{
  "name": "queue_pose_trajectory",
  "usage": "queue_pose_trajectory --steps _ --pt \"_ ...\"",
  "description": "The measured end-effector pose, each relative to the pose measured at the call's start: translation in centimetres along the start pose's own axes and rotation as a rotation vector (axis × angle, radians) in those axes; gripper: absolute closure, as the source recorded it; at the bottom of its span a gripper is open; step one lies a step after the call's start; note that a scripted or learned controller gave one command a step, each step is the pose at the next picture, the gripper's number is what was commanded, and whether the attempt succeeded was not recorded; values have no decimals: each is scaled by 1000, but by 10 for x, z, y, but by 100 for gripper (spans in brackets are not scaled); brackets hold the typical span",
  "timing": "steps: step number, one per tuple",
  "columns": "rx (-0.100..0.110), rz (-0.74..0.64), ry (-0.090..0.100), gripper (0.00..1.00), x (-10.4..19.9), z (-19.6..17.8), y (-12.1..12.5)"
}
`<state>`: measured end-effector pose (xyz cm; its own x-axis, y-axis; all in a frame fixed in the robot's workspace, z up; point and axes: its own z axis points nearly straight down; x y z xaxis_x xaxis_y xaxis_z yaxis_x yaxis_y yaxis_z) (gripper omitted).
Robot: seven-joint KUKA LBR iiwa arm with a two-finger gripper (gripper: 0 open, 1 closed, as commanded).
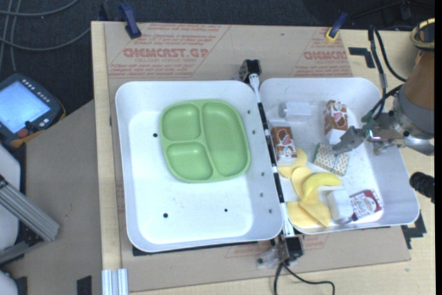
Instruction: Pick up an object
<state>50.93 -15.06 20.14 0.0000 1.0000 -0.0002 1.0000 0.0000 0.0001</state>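
The right bin [394, 169] holds a loose pile of items. A red and white packet [336, 117] lies near its back, with a clear plastic piece [298, 109] to its left. A brown snack packet [283, 142] rests against the left wall. A small checkered packet [332, 161] sits mid-bin above a yellow banana [316, 183], and a second yellow piece [306, 215] lies at the front. A white and red packet [364, 204] is at the front right. My gripper [349, 139] hangs low over the bin, between the red and white packet and the checkered packet.
The left bin [138, 169] carries a green divided plate [205, 140]. A black divider clip [250, 68] sits between the bins at the back. The arm's grey body [414, 117] covers the right bin's right wall. Blue and yellow clamps hold the board's back edge.
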Motion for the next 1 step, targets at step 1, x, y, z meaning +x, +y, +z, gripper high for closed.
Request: queue_pose_trajectory --steps 1 --pt "1 1 1 0 32 117 -7"
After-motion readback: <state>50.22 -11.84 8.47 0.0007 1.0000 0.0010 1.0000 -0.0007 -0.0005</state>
